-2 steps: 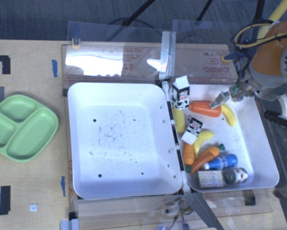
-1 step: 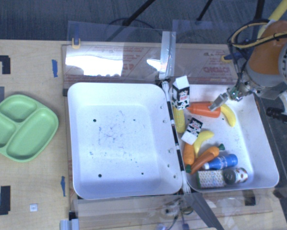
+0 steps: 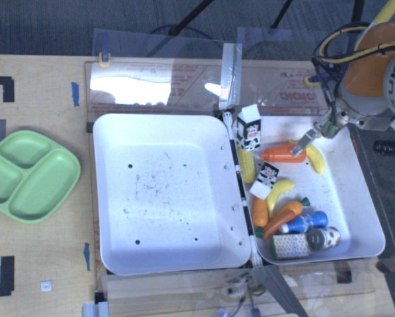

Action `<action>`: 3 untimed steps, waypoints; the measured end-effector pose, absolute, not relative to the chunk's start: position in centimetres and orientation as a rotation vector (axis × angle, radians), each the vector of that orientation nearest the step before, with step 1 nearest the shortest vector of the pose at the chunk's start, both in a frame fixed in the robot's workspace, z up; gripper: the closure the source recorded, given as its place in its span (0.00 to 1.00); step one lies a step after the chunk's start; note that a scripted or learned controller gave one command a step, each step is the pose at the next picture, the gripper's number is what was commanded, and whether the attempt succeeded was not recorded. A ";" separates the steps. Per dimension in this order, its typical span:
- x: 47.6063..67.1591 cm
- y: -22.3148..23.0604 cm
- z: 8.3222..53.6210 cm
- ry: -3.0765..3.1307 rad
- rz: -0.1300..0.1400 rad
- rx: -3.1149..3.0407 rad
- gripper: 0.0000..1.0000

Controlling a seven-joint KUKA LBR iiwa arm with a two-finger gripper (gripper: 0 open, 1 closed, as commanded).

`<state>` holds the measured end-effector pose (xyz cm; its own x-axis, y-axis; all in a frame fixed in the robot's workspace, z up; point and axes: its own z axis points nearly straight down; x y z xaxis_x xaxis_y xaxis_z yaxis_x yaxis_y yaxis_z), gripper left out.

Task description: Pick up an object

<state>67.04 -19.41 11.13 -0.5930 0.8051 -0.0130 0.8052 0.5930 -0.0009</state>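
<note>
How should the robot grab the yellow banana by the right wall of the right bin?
Best guess: pinch the curved yellow banana across its narrow middle, coming straight down from above. It lies flat on the right white bin floor, long and thin, with bare floor beside its lower part. The bin wall is near on the right, and the orange carrot-shaped toy sits close to its upper left, so a sideways approach looks cramped.
</note>
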 end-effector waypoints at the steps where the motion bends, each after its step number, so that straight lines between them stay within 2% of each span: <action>1: 66.9 -20.2 11.0 2.888 -0.016 1.210 0.00; 2: 65.9 -21.2 8.8 2.971 -0.005 1.034 0.00; 3: 66.2 -21.2 10.0 2.956 0.000 1.033 1.00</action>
